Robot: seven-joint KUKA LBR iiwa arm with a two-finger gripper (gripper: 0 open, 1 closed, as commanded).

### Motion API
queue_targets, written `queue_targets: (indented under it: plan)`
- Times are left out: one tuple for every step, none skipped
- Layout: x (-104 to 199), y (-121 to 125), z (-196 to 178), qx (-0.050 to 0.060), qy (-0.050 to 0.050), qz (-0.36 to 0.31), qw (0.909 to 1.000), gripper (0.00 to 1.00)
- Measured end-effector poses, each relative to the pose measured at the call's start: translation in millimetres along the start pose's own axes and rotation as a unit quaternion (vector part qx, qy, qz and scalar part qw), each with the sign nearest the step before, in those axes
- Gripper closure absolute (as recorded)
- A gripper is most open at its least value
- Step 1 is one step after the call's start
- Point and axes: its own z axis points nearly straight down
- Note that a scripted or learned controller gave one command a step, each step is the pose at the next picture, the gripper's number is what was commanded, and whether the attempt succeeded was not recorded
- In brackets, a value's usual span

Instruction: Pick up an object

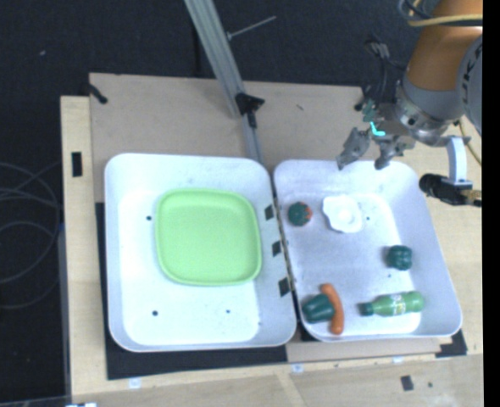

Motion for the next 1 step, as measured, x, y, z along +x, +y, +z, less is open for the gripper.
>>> queue_targets:
  plan:
    - [0.0,0.0,0.0,0.000,0.000,0.000,1.0000,0.00]
